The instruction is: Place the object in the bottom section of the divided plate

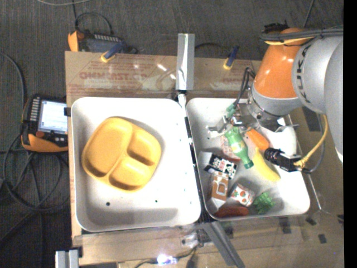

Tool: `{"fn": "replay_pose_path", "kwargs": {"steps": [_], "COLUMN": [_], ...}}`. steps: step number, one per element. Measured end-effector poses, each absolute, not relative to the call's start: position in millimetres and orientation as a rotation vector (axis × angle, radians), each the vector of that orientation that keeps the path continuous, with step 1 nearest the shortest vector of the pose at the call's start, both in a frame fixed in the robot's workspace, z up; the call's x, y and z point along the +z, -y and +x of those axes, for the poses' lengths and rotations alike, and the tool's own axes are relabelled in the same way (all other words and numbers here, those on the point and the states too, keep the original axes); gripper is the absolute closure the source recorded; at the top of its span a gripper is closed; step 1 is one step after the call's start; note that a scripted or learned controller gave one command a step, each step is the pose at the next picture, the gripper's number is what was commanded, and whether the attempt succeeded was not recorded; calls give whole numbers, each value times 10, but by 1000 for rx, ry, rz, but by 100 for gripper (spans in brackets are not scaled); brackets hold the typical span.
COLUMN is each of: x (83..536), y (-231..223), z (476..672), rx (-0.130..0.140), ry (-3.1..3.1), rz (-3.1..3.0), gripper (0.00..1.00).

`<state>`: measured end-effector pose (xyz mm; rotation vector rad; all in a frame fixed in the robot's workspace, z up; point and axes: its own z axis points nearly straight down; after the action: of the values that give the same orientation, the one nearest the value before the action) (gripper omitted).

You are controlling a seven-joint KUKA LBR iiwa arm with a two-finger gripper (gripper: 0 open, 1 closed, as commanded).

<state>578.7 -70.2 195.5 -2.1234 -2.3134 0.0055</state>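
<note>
A: Plate (124, 152), yellow, divided, sits in left bin (89, 205), well apart from gripper (237, 116), across the bin walls.

B: Gripper state?

A: Can't tell. It hangs low over right bin (301, 200), near its back end, wrist & arm (301, 66) covering most of it.

B: What's near it?

A: Green bottle (240, 147) lies tilted just below the tool, top end at or under it; contact can't be judged. Orange piece (257, 139) just beside the bottle, yellow banana-like item (266, 171) past that. Small printed boxes (223, 166) nearer the front, plus red item (231, 210) & green toy (263, 201) at the front wall.

B: Anything on the plate?

A: Only bare yellow sections show.
</note>
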Motion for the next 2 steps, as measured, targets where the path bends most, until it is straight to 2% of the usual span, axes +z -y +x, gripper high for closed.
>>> {"fn": "replay_pose_path", "kwargs": {"steps": [1,2], "x": [1814,2059], "y": [185,-424], "z": [5808,5732], "rx": [7,6], "ry": [2381,2241], "rz": [-2045,-2199], "gripper": [100,100]}}
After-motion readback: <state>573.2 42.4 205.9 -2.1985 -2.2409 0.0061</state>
